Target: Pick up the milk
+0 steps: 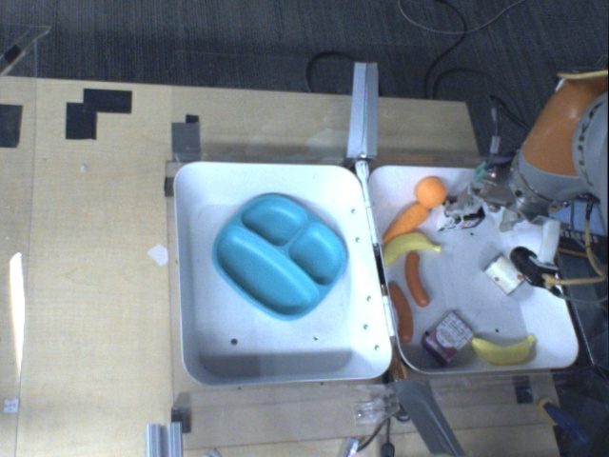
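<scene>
The milk [502,274], a small white carton, lies tilted on the floor of the right bin [476,255], towards its right side. My gripper [464,213] hangs over the back of that bin, just right of the orange and up-left of the milk, about a carton's length away from it. Nothing shows in the gripper.
In the right bin lie an orange [430,190], a carrot [406,221], a yellow banana [409,246], two sausages [416,279] [401,310], a purple carton [446,336] and a second banana [502,349]. The left bin [200,255] holds a blue divided plate [279,253].
</scene>
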`<state>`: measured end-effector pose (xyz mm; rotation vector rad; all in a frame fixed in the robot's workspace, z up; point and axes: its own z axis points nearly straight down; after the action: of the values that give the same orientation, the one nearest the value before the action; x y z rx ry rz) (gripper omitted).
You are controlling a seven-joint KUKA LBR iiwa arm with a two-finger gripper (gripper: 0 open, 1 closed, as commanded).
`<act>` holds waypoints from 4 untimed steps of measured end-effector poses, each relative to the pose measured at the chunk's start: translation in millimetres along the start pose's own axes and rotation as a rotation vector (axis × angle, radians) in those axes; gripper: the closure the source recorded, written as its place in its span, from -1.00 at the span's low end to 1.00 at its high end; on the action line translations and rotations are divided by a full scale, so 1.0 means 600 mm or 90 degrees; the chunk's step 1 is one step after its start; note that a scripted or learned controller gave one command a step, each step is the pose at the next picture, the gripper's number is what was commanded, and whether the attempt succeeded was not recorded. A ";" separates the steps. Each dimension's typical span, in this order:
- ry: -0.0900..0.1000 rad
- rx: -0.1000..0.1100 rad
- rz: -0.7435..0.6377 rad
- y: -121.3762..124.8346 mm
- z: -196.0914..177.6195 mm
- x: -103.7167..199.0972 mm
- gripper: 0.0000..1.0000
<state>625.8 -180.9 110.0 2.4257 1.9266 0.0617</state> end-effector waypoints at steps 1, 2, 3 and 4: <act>0.002 -0.001 -0.003 0.004 -0.022 0.004 1.00; 0.000 -0.002 -0.001 0.004 -0.025 -0.001 -1.00; -0.005 0.017 0.085 -0.009 0.006 0.016 -1.00; 0.002 0.010 0.079 -0.001 -0.018 0.029 1.00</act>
<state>628.5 -163.9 120.7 2.5547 1.7823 0.0553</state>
